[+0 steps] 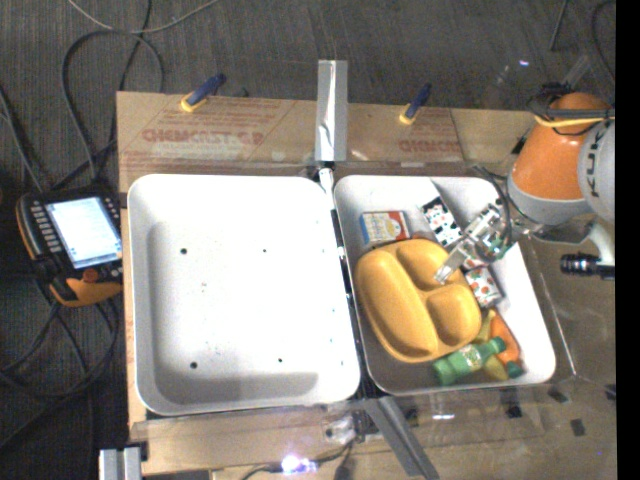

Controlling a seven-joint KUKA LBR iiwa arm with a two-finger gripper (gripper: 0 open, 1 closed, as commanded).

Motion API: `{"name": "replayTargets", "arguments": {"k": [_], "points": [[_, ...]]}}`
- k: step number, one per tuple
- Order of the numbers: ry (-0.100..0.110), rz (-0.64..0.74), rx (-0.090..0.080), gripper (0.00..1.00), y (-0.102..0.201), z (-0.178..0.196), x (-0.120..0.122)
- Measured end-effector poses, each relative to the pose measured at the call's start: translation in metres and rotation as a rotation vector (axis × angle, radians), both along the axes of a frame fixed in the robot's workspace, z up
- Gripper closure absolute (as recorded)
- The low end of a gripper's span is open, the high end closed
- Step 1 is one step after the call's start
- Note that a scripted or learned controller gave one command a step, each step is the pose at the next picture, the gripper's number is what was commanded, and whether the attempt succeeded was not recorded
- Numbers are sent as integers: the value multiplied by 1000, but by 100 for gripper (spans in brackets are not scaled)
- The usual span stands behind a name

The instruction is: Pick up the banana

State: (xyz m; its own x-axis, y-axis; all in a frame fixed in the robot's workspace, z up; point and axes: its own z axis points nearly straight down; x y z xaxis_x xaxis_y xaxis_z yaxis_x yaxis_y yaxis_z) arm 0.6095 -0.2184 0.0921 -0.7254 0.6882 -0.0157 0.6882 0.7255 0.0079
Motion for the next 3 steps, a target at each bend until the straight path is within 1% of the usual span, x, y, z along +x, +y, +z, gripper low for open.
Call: {"name": "replayTargets", "arguments": {"k": [1, 2, 3], "points": [[27, 17, 11, 0, -4, -1, 54], [14, 89, -8, 0, 14, -1, 51], [-1, 20, 0, 0, 15, 0, 26]]}}
